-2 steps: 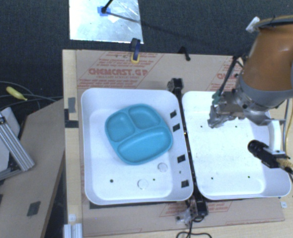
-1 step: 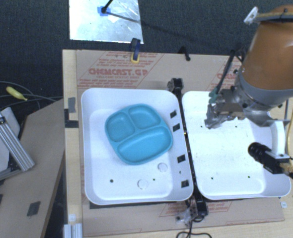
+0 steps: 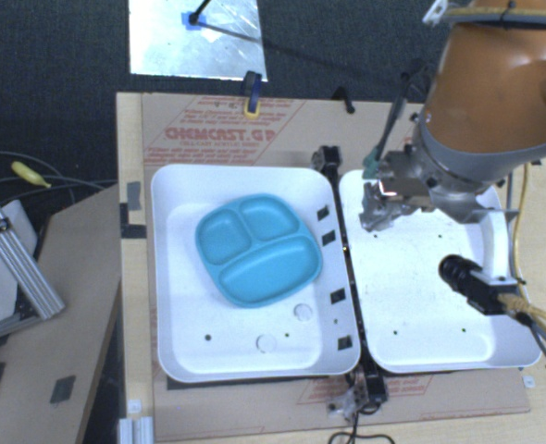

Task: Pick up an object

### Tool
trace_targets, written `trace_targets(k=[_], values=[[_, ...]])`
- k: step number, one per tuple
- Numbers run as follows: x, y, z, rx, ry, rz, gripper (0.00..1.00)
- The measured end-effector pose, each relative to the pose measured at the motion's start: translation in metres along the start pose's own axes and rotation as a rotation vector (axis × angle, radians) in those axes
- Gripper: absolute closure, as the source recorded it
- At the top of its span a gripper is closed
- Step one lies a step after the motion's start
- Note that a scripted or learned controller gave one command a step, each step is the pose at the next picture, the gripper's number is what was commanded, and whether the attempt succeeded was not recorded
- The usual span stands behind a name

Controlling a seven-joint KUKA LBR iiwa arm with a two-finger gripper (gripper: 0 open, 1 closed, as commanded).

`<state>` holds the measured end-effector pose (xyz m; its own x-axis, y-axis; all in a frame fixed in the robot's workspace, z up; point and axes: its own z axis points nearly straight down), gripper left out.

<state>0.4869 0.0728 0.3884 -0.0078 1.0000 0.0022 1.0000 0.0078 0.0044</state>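
Observation:
A blue divided plate (image 3: pixel 257 249) lies flat in the middle of the left bin (image 3: pixel 176 340). It has two small compartments at the back and one large one at the front. My gripper (image 3: pixel 380 207) hangs over the back left corner of the right bin (image 3: pixel 421 331), close to the wall between the bins. It is well to the right of the plate and apart from it. I see nothing held under the gripper.
Two small pale round marks (image 3: pixel 303 313) sit on the left bin's floor near its front. Black clips (image 3: pixel 338 296) line the divider between the bins. The bins rest on a cardboard sheet (image 3: pixel 219 129); a metal frame (image 3: pixel 14 257) stands at the left.

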Motion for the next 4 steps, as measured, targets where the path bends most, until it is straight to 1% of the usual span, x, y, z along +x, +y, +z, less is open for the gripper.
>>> trace_targets(k=[1, 2, 3, 4], values=[[0.029, 0.000, -0.043, -0.002, 0.000, 0.001, 1.00], [-0.055, -0.002, 0.052, 0.011, -0.005, 0.015, 1.00], [0.008, 0.000, 0.044, 0.002, 0.000, -0.001, 1.00], [0.024, 0.000, 0.011, -0.001, -0.001, 0.003, 1.00]])
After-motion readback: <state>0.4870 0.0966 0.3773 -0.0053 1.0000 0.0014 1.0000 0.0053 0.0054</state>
